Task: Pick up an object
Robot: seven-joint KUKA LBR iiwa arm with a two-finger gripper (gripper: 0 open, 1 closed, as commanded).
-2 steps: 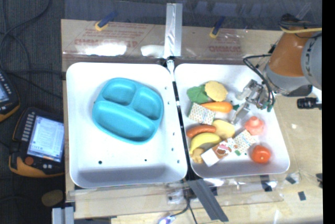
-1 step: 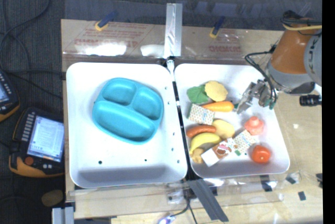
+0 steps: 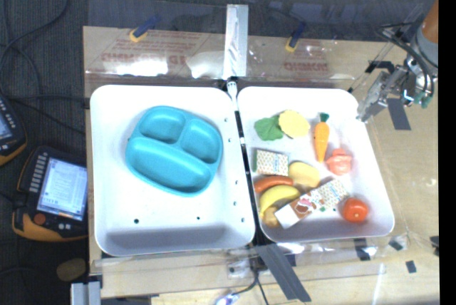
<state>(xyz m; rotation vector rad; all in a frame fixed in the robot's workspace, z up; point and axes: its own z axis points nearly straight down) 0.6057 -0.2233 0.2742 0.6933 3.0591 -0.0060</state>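
While the hand (image 3: 372,105) hangs just past the upper right corner of the right-hand shallow white bin (image 3: 370,154), whether it is wide or narrow I cannot tell. Its choices sit heaped in that bin: a small orange plastic carrot (image 3: 321,140), a yellow toy banana (image 3: 276,198), a round red tomato (image 3: 355,209). Beside it, the left white bin (image 3: 107,175) carries a turquoise divided plate (image 3: 174,148), apparently a spot for sorting.
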